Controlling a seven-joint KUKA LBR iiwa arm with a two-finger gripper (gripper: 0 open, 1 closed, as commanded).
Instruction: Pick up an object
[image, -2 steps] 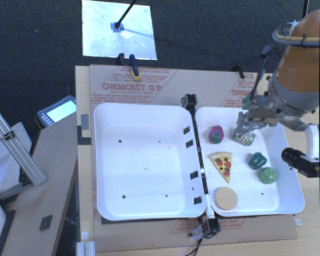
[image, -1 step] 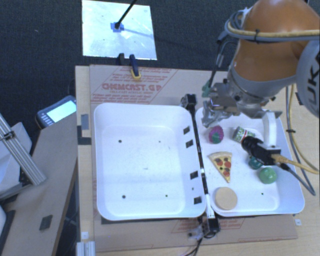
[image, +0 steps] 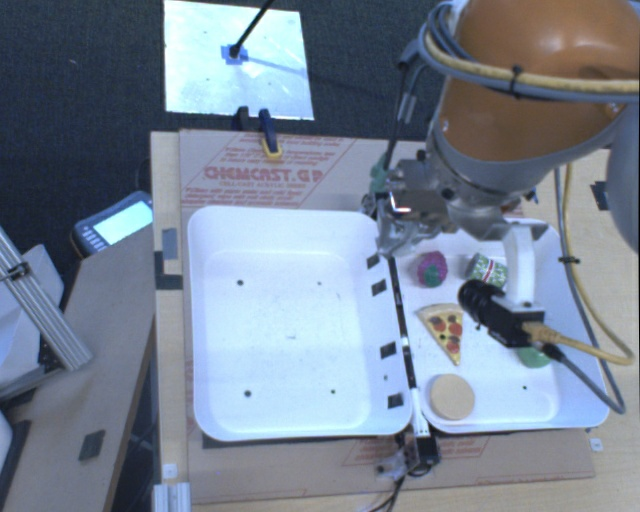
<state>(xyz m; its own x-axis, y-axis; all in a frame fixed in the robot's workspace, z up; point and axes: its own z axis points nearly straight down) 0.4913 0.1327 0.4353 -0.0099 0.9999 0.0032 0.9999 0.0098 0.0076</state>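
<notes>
White plastic, two shallow bins side by side on a bench with printed cardboard (image: 265, 172) beneath them, taken in from above at a slant.

Left bin (image: 285, 325): bare floor, a few small dark specks. It reads as the receiving side, kept free so that anything lifted has somewhere to go.

Right bin (image: 575, 395): all the loose items lie here, close together in its near-left part, which puts every candidate within one short reach of the arm.
- Purple and green ball-like toy (image: 432, 266), near the back, just beside the dividing rims.
- Small green and white patterned can (image: 487, 267), to the right of the ball, partly behind the arm's hardware.
- Pizza slice toy (image: 445, 330), lying flat, point toward the front.
- Round tan disc (image: 452, 396), like a biscuit, flat, nearest the front rim.
- A bit of green (image: 535, 357) peeping from under a black cylinder; what it is I cannot tell.

Arm: grey with a broad orange band (image: 540, 50), entering from the right and hanging over the back of the right bin. Yellow cable loops round it, bundled so it follows the wrist.

Gripper (image: 400, 228): low over the back-left corner of the right bin, close to the purple ball. Its tips are lost in dark hardware, so whether it is wide or narrow I cannot tell; nothing is seen held.

Judgement: the pick is not yet made; the ball looks the nearest target.
</notes>
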